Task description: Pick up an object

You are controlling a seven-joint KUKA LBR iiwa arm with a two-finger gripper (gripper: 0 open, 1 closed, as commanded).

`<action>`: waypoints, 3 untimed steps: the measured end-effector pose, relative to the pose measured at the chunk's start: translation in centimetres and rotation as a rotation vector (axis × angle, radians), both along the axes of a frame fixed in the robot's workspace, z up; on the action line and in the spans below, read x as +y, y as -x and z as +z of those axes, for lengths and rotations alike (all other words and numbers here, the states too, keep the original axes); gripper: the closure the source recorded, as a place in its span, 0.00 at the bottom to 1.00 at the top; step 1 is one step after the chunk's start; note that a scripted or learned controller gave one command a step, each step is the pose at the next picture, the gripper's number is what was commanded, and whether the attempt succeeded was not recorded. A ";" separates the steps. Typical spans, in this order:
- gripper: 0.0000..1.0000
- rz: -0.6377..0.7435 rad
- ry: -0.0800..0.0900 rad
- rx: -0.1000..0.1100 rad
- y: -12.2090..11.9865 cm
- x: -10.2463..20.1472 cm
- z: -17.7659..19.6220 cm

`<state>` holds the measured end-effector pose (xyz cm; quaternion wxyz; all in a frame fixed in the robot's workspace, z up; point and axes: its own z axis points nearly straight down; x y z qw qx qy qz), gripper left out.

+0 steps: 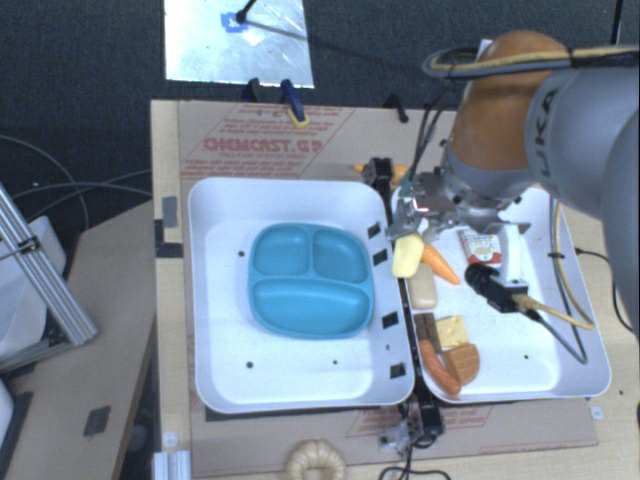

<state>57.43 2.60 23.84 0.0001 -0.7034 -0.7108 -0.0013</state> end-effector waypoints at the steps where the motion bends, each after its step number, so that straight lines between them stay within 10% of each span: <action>1: 1.00 0.000 0.000 0.002 1.2 5.6 -1.3; 3: 1.00 -0.005 0.001 0.000 -0.4 7.8 -2.0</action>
